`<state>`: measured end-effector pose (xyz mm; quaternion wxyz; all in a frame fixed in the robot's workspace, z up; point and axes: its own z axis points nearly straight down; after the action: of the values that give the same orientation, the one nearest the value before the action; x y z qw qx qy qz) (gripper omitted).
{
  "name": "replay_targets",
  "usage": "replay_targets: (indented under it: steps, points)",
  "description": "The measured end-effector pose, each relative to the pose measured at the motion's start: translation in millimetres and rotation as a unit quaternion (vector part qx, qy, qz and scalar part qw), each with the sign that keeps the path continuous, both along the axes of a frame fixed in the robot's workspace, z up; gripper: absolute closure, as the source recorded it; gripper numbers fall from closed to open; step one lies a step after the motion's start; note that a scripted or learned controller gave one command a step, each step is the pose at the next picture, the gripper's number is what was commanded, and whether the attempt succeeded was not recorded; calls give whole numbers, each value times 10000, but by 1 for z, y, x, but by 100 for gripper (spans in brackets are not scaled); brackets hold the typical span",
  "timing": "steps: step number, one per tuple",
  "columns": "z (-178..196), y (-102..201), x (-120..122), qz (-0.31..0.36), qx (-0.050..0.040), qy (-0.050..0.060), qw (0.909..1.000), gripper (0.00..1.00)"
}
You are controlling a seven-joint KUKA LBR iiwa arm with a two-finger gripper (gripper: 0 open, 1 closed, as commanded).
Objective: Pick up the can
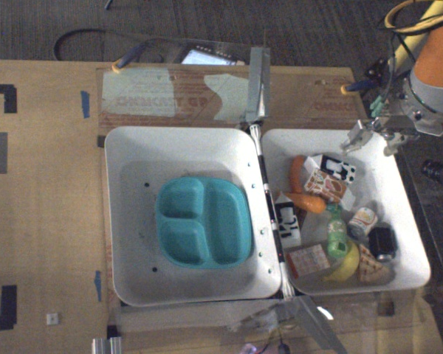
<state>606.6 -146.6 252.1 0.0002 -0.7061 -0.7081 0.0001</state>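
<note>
Right now your can (363,220) lies in the right bin (412,198), toward its far right side, tipped on its side or leaning with one pale round end facing up. It sits in a crowd: a dark, rounded object (382,243) touches it on the lower right, a green bottle (337,234) stands just beside it on the left, and a banana (344,265) curls below. A carrot (307,202) and a small printed carton (327,186) lie further up the bin.

Your gripper (374,135) hangs over the bin's upper right rim, well apart from the can, with the jaws spread and nothing between them.

Judge the can as small, stiff and fairly light, probably a toy or an empty tin. Its wall looks smooth, so it will likely slip if you pinch it near an end or on the rim. Take it across the curved body, at the middle of its length, with the jaws square to its axis. The gap on the bottle side looks tight, so one finger may nudge the bottle as you come down. Squeeze firmly; a stiff can should take it without denting much.

The left bin (125,220) holds a teal divided tray (204,222), which is not your concern.
</note>
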Motion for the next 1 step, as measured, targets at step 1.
replay_targets:
  steps: [1]
  points:
    - [-131, -20, 5, 979, -21, -88, 9952, 0]
